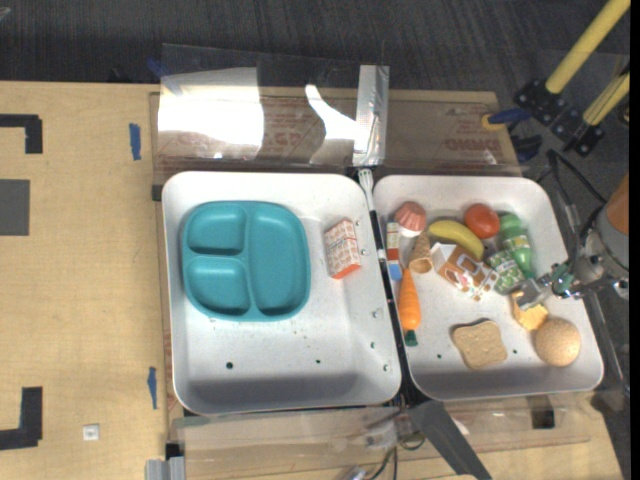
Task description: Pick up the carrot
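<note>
The carrot (409, 303) is orange with a small green stub at its near end. It lies lengthwise against the left wall of the right bin (500, 380). My gripper (562, 280) comes in over that bin's right rim, low beside a yellow cheese wedge (531, 316) and a green bottle (516, 248). It is far to the right of the carrot, with several toy foods between them.
The right bin also holds a banana (455, 234), a tomato (481, 220), a bread slice (479, 344), a round bun (557, 341) and small packets. In the left bin (280, 368) are a teal divided plate (245, 259) and a small carton (343, 247).
</note>
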`<state>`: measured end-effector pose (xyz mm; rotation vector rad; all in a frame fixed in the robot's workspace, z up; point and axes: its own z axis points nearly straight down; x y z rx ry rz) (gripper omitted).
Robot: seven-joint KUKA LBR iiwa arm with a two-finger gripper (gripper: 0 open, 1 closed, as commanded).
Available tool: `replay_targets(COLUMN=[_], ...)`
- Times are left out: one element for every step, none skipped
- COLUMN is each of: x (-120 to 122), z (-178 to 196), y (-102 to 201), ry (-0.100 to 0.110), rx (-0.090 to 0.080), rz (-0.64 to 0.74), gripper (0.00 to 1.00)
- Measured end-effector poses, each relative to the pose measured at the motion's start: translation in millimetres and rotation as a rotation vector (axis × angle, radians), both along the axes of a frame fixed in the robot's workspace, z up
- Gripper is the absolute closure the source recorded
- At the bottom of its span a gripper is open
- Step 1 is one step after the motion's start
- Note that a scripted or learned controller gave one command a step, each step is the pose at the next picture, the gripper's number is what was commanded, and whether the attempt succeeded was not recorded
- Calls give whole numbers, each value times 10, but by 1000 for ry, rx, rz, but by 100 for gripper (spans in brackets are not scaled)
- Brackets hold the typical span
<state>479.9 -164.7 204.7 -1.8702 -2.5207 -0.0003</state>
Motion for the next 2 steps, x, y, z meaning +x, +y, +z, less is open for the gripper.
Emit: replay_targets(x=[34,646], z=[-164,196], y=[-253,480], ry=[-2,-5], rx=[-3,0], rz=[-312,-206], gripper=[100,100])
